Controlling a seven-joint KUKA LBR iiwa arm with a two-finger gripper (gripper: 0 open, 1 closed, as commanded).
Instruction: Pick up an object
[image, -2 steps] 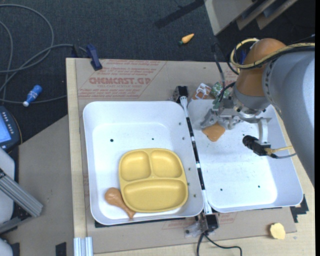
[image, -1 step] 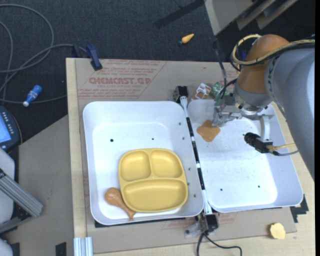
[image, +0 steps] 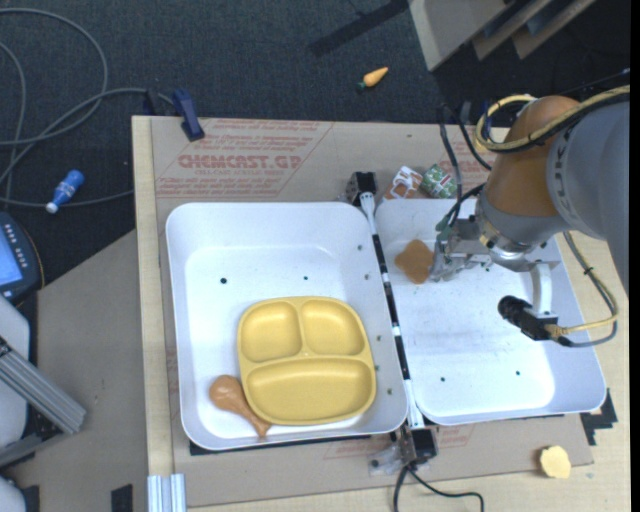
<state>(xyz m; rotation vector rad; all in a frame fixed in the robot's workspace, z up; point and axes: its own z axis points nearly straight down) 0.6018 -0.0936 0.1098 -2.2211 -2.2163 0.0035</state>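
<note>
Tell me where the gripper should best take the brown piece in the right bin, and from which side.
Probably straight from above, across its narrow width. The brown piece lies flat and low near the right bin wall, leaving little room for a sideways approach.

The scene is evenly and brightly lit from overhead — soft, diffuse light with no hard-edged shadows. The two white bins (image: 200, 300) come close to overexposed, their floors washed pale, with faint grey shading along the inner walls. The yellow divided plate (image: 305, 360) carries a mild sheen on its ridges. The dark carpet (image: 90, 60) stays dim and grainy. The arm (image: 560, 170) casts a soft shadow under its wrist. Sharpness is modest throughout — fine detail looks slightly smeared, as from compression.
</note>
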